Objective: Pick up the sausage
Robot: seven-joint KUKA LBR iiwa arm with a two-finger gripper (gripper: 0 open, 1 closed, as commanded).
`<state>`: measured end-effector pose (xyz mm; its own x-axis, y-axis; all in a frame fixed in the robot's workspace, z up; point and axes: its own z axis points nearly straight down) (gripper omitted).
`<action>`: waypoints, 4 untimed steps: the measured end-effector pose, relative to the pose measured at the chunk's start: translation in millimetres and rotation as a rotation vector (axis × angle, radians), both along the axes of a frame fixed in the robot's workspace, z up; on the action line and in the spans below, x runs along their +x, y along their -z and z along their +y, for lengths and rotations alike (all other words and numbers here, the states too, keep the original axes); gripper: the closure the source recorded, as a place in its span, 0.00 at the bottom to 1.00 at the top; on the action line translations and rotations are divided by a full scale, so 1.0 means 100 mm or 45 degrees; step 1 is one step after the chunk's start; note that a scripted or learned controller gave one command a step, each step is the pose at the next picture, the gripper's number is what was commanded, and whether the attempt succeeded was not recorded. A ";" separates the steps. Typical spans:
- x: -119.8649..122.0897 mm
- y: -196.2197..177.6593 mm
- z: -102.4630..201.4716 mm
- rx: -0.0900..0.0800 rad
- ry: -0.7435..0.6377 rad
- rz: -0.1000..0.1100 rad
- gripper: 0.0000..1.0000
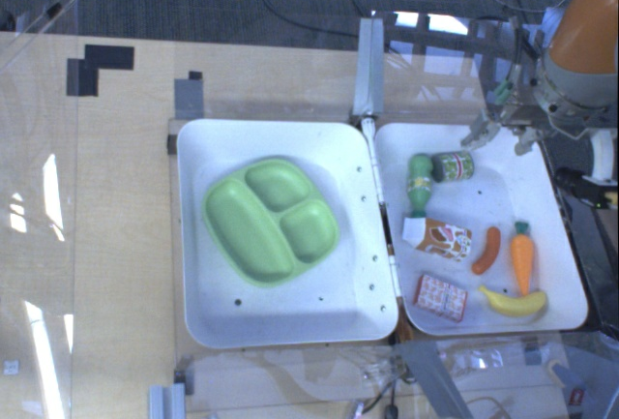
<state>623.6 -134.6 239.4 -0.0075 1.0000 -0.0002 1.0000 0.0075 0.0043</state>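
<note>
Pale wood bench holds two bins; the sausage point(486, 250) lies untouched in the right bin point(571, 243), the gripper point(503, 131) spread apart, empty, above the far edge.

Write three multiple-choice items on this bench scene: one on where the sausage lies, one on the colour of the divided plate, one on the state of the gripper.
1. Where does the sausage lie?
A. On the green plate
B. In the right bin, just left of the carrot
C. On the bench outside the bins

2. What colour is the divided plate in the left bin?
A. Green
B. Red
C. Blue

3. What is the state of the gripper?
A. Shut on the sausage
B. Shut on the banana
C. Open, over the far edge of the right bin

Key: 1 B, the sausage lies beside the carrot in the right bin. 2 A, the plate is light green. 3 C, the fingers stand apart with nothing between them, well away from the sausage.
</note>
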 end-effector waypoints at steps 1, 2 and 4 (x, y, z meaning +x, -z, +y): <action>-0.49 1.41 -0.35 0.000 0.066 0.002 0.00; -0.98 1.49 -0.51 0.011 0.082 -0.014 0.00; -0.66 0.22 0.02 -0.002 -0.091 -0.005 1.00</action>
